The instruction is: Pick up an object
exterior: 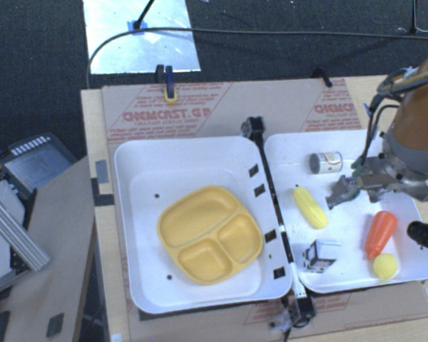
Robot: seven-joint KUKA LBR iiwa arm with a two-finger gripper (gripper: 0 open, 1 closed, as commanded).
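The right bin (344, 231) holds several small items. A yellow corn cob (309, 207) lies left of centre and a small silver can (326, 163) lies on its side at the back. An orange carrot (380, 233) sits toward the right, with a yellow lemon (385, 266) just in front of it. A black-and-white box (320, 255) rests near the front left. My gripper (340, 193) hangs over the middle of this bin, just right of the corn and left of the carrot, apart from both.
A yellow divided plate (208, 234) lies in the left bin (139, 182). A black divider with clips (271, 206) runs between the bins. The arm (419, 130) covers the right bin's back right corner. Cardboard lies under both bins.
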